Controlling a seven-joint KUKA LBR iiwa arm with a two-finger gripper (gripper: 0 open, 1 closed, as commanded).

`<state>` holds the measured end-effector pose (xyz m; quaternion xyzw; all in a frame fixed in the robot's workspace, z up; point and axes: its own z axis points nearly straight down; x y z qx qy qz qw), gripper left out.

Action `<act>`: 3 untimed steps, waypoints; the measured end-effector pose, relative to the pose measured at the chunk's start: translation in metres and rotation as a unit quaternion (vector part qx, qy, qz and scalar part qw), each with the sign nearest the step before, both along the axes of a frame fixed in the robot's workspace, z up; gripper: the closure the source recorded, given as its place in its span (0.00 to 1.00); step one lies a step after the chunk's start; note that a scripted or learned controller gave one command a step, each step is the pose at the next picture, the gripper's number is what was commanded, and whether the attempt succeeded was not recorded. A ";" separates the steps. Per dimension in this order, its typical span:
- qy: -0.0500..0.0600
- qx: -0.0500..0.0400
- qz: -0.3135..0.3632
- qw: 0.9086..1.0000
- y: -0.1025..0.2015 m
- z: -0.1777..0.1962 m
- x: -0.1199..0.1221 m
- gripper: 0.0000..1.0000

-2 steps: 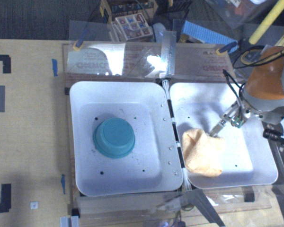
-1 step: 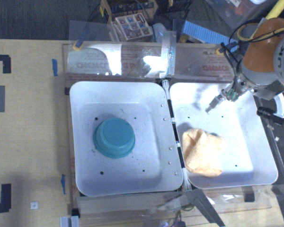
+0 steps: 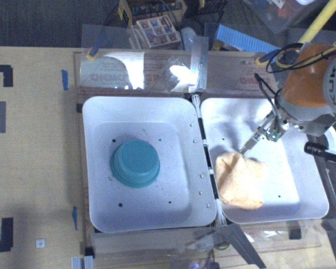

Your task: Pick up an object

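A teal upturned bowl (image 3: 135,162) lies in the middle of the left bin (image 3: 101,116). A pale orange crumpled cloth (image 3: 239,181) rests at the front left of the right bin (image 3: 308,189). My gripper (image 3: 248,146) reaches down from the right, its thin tip just above the cloth's upper edge. The tip looks narrow and close together, and nothing shows between the fingers. The grey arm with its orange band (image 3: 305,86) stands over the right bin's back right corner.
A clear plastic wall (image 3: 140,72) runs along the back of both bins. A ridge with screws (image 3: 203,150) divides the bins. Boxes and cables (image 3: 157,21) sit beyond the bench. Wooden bench top (image 3: 33,150) spreads to the left.
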<state>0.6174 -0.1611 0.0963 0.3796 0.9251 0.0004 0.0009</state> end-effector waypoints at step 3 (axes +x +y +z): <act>-0.003 0.001 -0.232 0.973 0.060 -0.008 -0.005 0.00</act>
